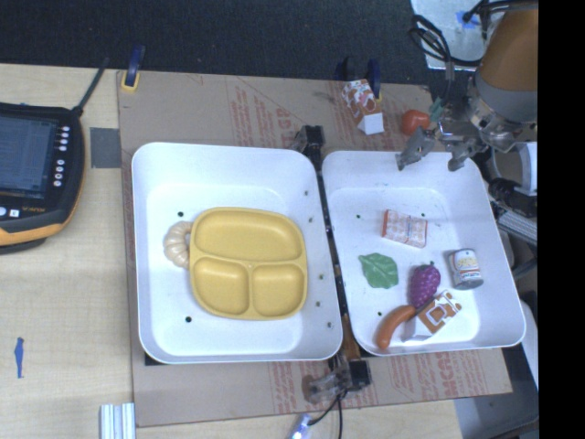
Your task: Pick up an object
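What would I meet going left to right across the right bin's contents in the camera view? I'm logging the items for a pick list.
Green leaf → orange sausage-shaped piece → pink-and-white packet → purple grape bunch → small white-and-orange box → small can.

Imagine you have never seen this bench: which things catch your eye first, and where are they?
The yellow tray stands out most, lying in the left bin. Next comes the cluster of small items in the right bin: a green leaf, purple grapes and a can. The gripper, fingers open, hangs over that bin's far edge.
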